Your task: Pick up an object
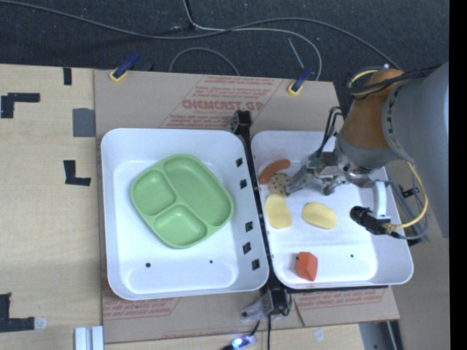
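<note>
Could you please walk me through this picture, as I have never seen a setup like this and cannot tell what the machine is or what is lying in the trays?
This is a single picture from a fixed camera above a workbench, looking down at a slant. The grey machine with the orange band is a robot arm reaching in from the right. At its tip is a two-finger gripper, which is low over the right bin.

Two shallow white bins sit side by side. The left bin holds a green divided plate. The right bin holds small toy-like pieces: a reddish sausage shape, a speckled round piece, two yellow pieces and an orange-red block.

I see nothing held between the fingers; the gripper is close beside the sausage and the speckled piece.
</note>
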